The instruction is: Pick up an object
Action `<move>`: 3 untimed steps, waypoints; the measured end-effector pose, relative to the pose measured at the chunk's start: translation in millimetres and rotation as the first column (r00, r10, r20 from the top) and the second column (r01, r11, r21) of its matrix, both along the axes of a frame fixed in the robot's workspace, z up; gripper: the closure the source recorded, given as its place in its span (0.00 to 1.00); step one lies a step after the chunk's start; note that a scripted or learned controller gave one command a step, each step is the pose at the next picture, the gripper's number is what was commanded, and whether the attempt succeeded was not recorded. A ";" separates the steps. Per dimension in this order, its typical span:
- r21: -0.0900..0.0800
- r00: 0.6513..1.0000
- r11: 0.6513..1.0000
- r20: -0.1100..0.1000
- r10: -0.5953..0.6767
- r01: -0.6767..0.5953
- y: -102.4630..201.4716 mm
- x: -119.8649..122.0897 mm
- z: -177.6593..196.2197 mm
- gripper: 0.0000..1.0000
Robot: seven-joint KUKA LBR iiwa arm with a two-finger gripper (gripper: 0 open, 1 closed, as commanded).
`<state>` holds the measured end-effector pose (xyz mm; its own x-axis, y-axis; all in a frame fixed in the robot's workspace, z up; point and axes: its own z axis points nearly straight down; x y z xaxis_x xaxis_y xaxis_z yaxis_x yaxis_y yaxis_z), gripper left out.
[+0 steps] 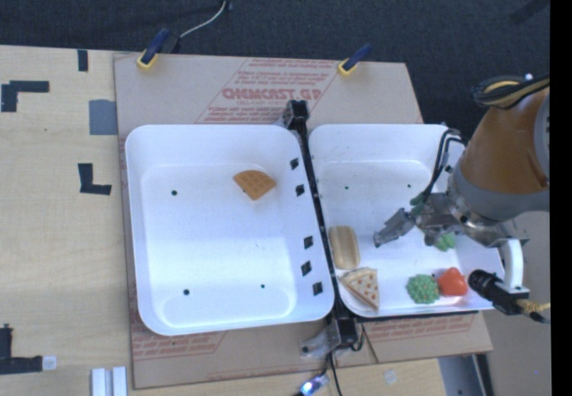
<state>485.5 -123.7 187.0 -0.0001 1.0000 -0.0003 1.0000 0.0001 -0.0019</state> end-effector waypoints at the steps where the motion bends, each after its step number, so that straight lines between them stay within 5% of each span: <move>1: 0.006 1.000 1.000 -0.002 0.013 -0.013 115.3 -2.4 -3.5 0.00; 2: 0.001 1.000 1.000 -0.002 0.002 -0.002 108.3 -2.2 6.4 1.00; 3: -0.001 1.000 1.000 0.009 0.006 -0.006 137.4 122.5 -3.2 1.00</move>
<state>608.0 13.7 183.8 -0.0060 1.0000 -0.0010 1.0000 0.0060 0.0069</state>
